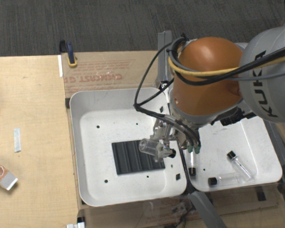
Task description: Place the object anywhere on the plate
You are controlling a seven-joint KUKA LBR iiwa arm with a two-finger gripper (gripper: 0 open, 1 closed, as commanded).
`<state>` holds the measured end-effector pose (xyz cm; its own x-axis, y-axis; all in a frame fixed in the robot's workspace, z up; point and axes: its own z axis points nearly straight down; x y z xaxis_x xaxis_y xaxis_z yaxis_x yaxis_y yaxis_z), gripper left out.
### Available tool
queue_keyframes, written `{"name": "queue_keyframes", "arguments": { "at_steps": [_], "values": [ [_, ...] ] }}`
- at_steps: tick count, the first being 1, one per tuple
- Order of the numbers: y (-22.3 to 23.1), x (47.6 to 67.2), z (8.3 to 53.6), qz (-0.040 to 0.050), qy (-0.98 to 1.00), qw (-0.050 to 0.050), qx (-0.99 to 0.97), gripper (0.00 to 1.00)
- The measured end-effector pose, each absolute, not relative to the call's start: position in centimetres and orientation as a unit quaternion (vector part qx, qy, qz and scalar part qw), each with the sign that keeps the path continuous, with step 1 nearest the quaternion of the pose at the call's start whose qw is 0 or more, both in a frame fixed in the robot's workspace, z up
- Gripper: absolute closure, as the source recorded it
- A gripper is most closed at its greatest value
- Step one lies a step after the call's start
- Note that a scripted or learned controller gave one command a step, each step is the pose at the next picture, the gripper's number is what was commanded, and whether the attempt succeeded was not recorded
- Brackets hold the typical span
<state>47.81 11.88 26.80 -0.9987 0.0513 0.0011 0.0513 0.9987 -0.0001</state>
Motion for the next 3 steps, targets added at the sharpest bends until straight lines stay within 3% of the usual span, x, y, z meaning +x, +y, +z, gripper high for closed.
{"name": "queue_keyframes", "arguments": {
  "at_steps": [1,3],
  "values": [
    [10.7,47.9,30.6,-0.0006,-0.989,-0.002,0.149,1.0],
    [7.5,48.7,31.5,-0.0003,-0.977,-0.002,0.213,1.0]
  ]
}}
